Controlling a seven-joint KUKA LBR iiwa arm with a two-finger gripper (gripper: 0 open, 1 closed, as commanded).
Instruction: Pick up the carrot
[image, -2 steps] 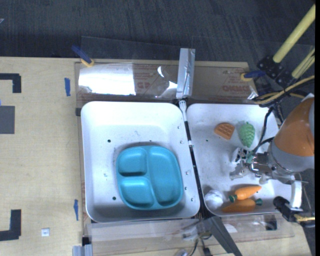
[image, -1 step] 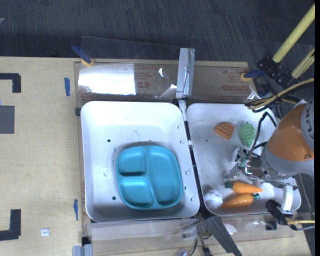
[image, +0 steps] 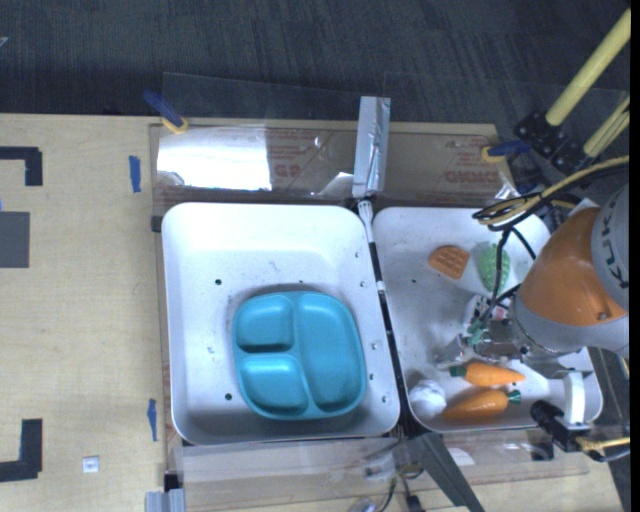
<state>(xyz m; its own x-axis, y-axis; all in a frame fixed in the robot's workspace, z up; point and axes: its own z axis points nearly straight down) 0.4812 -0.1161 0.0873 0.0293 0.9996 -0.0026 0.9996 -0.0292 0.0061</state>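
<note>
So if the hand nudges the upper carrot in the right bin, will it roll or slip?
Probably rolls: the upper carrot looks round and tapered, lying on its side. Its glossy skin suggests a stiff, slippery toy. The lower carrot close beside it may get knocked too.

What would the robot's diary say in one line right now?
claw: low in right white bin | two orange toy carrots just below it | grip: cannot tell | blue divided plastic tray: left bin
</note>
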